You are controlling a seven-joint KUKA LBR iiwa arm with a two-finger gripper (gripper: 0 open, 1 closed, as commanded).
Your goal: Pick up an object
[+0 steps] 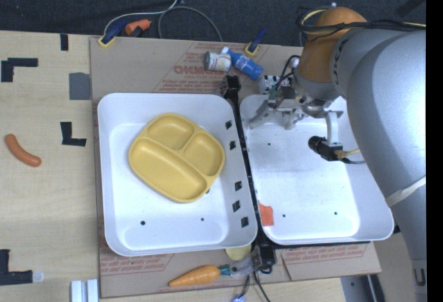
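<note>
Gripper sits in the upper-left corner of the right bin, low over bare white floor. Fingers look spread wide, with nothing between them. Arm takes up the right side of the frame.

Plate: yellow, three compartments, lying flat in the middle of the left bin, turned at a slant to the bin's sides. In the frame it's left of the fingers and a bit lower, not touching them. The two bins' adjoining walls run between plate and fingers. The plate's right rim is the part nearest the left finger, and it is still clearly apart.

The right bin also has a small orange chip in its lower-left corner, against the wall and well below the fingers in the frame.

Outside the bins, on the desk:
- sausage at far left, well apart from both bins
- carrot just below the left bin's lower edge, lying on its side
- blue-and-white bottle on its side above the bins, near where they meet — near the gripper, but outside the bin wall
- orange-and-yellow clamp at upper left, above the left bin
</note>
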